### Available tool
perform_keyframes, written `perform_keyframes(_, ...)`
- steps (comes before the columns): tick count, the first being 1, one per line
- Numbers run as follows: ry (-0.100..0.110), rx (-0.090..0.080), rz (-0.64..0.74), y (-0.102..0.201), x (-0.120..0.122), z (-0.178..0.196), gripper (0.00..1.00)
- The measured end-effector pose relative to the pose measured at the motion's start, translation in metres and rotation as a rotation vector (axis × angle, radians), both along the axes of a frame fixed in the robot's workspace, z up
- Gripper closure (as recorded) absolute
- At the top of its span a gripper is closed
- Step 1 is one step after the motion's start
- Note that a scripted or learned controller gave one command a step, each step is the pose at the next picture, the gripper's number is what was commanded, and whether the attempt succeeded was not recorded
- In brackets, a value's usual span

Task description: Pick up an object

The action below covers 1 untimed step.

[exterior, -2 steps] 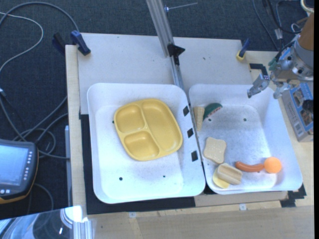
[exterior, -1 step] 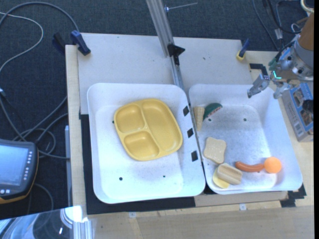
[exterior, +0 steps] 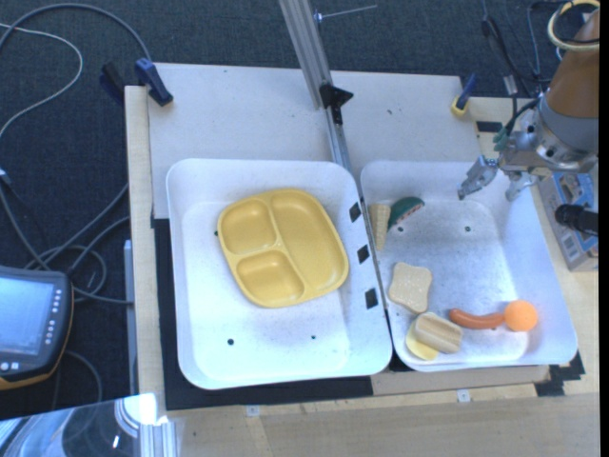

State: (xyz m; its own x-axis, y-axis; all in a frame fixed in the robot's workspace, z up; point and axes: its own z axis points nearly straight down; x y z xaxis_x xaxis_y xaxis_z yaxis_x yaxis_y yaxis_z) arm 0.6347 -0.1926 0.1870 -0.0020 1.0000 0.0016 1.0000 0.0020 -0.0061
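Two smooth white bins (exterior: 190,350) sit on dark carpet. At three o'clock, the metal claw (exterior: 495,181) hangs open and empty above the bumpy bread slice (exterior: 410,287).

Yellow tray (exterior: 282,247); white bins (exterior: 190,255); orange carrot (exterior: 495,318); tan toast (exterior: 410,287); green-white piece (exterior: 406,208).

Two white bins sit side by side. The left bin (exterior: 190,284) holds a yellow divided plate (exterior: 281,247). In the right bin (exterior: 533,255) lie toast (exterior: 410,287), a carrot (exterior: 495,318) and a bun (exterior: 436,334). The gripper (exterior: 493,183), fingers spread and empty, hovers over the right bin's far edge.
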Motion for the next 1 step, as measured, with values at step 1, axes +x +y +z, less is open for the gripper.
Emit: perform_keyframes(1,0.000,0.000,-0.002,-0.0065,-0.0049,-0.0461,0.00)
